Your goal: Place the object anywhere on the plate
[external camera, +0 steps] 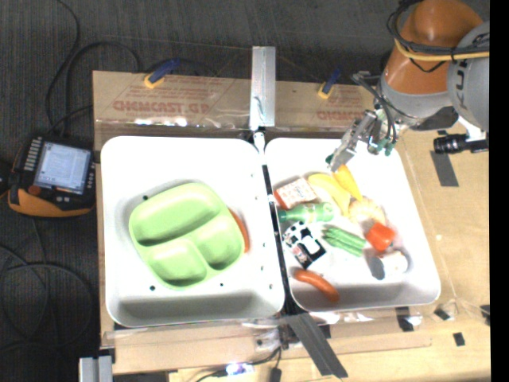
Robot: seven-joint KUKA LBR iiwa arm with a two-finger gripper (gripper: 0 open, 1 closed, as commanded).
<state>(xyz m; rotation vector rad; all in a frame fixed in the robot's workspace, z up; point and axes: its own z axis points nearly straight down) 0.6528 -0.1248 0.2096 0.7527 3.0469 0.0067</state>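
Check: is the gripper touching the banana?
Cannot tell. In the camera view the gripper tip ends right at the banana's upper end in the right bin, and the slanted angle shows neither a gap nor contact plainly.

Handheld pendant (pixel 54 173) on dark carpet (pixel 48 46) — blue clamps (pixel 161 72) (two) on cardboard (pixel 175 102).

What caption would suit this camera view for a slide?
Arm's tool hovers over the toy-food pile in the right white bin; green compartment plate waits in the left white bin.
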